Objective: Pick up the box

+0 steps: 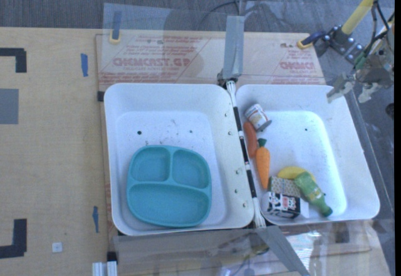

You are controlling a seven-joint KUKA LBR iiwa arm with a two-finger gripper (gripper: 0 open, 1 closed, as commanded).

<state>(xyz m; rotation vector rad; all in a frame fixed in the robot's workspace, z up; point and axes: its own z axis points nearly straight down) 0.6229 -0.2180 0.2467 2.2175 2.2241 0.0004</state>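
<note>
The box (284, 196), small with a black, white and checkered print, lies at the near left corner of the right bin (351, 162). A yellow banana (290, 172) and a green bottle (312, 193) lie against its right side. My gripper (351, 83) hangs at the upper right, over the right bin's far right corner and well away from the box. Nothing shows in its grasp.
An orange carrot (263, 165) and a second carrot (250, 137) lie along the right bin's left wall, with a small can (257, 116) behind them. A teal divided plate (168, 185) sits in the left bin (125, 105). Cables and a yellow-handled clamp (357, 14) are near the arm.
</note>
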